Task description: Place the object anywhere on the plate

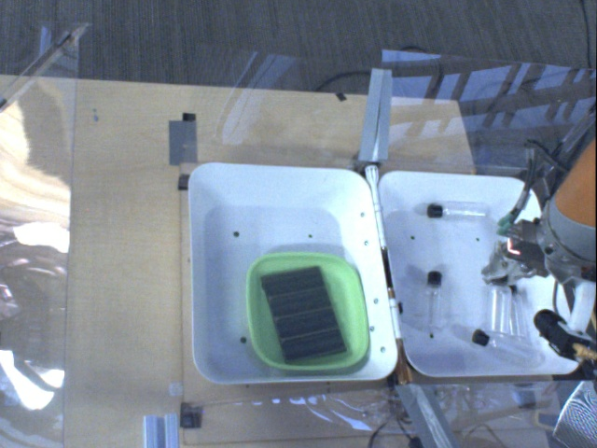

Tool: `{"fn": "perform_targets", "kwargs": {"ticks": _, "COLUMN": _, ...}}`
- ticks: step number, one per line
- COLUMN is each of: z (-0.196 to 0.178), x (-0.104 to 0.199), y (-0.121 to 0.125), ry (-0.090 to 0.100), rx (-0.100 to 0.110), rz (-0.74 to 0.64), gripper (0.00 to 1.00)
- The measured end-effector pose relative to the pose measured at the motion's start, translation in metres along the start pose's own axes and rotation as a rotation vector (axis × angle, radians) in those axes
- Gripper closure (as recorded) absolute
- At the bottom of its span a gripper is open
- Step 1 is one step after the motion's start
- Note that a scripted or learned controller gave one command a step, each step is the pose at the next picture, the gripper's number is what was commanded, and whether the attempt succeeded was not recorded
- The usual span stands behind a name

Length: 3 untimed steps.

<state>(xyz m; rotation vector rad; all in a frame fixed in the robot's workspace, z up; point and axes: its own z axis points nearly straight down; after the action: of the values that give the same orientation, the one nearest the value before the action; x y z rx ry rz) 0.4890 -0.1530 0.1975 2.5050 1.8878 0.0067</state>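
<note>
Green is what jumps out: one green plate [306, 311] sits in the left bin [280, 194], towards its near side, and on it lies one dark ribbed rectangular block [302, 314], slightly turned. Over in the right bin [410, 250] count three clear vials with black caps. The first vial [455, 211] lies on its side near the far wall, cap to the left. The second vial [434, 297] is out in the middle of the bin, cap at its far end. The third vial [499, 339] lies near the front right, cap to the left, just beside the gripper [502, 308]. The gripper hangs low over the right side of that bin, its clear-looking fingers pointing down at the floor next to the third vial; whether the jaws stand apart or together, I cannot tell. The two bins sit touching, side by side, on a pale wooden bench [112, 250]. Clear sheeting throws glare across the bench's left. Beyond the bench, dark grey carpet [233, 17].
</note>
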Motion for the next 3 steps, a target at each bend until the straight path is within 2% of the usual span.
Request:
{"fn": "perform_targets", "kwargs": {"ticks": 1, "z": -0.057, "x": 0.065, "y": -0.007, "ry": 0.001, "rx": -0.002, "rz": -0.062, "gripper": 1.00}}
{"fn": "perform_targets", "kwargs": {"ticks": 2, "z": -0.030, "x": 0.133, "y": -0.032, "ry": 0.001, "rx": 0.001, "rz": -0.146, "gripper": 1.00}}
{"fn": "perform_targets", "kwargs": {"ticks": 3, "z": 0.013, "x": 0.175, "y": -0.052, "ry": 0.002, "rx": 0.004, "rz": -0.311, "gripper": 1.00}}
